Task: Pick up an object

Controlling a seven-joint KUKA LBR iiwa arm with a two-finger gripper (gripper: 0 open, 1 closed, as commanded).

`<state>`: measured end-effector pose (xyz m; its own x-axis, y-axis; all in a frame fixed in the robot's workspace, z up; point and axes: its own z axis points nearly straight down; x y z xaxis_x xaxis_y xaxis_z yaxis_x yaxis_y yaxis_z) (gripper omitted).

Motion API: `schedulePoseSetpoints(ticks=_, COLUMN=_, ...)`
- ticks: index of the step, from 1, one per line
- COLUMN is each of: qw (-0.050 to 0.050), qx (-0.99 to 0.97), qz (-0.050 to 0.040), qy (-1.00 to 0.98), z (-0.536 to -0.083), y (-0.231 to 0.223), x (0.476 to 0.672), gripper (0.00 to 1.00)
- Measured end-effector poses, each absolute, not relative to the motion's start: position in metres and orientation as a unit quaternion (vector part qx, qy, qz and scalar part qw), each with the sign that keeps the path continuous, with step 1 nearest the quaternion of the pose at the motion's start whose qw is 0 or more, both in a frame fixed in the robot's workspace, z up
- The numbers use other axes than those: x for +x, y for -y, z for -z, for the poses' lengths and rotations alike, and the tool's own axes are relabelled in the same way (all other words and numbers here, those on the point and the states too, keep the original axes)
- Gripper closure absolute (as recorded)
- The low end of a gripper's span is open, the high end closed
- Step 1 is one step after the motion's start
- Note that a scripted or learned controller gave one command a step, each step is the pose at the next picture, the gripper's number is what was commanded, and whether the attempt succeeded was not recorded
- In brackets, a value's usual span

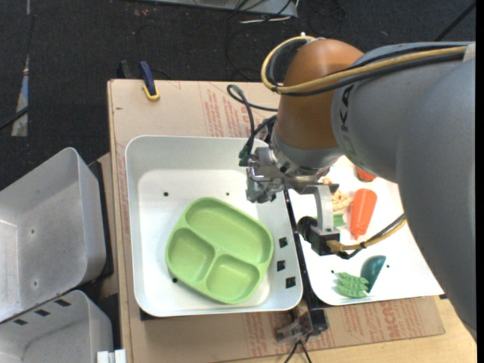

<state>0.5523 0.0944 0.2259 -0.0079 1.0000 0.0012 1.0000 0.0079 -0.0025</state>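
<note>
The pincer (pixel 261 190) is seen above the left bin (pixel 144 203), near its right wall. Whether it is apart or together cannot be told. A green plate (pixel 219 249) lies just below and left of it. An orange carrot (pixel 362 210) lies to its right.

A blue-and-yellow clamp (pixel 149 81) grips the brown bench's (pixel 193 108) far edge.

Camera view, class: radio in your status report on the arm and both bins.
End effector over left bin's right wall, fingers unclear. Green tray untouched in left bin. Carrot, green toys in right bin.
</note>
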Motion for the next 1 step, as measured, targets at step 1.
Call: schedulePoseSetpoints(ticks=1, qw=0.0, qx=-0.706, qz=-0.0006, qy=0.708, z=-0.2269, y=-0.091, x=0.5527, gripper=0.0)
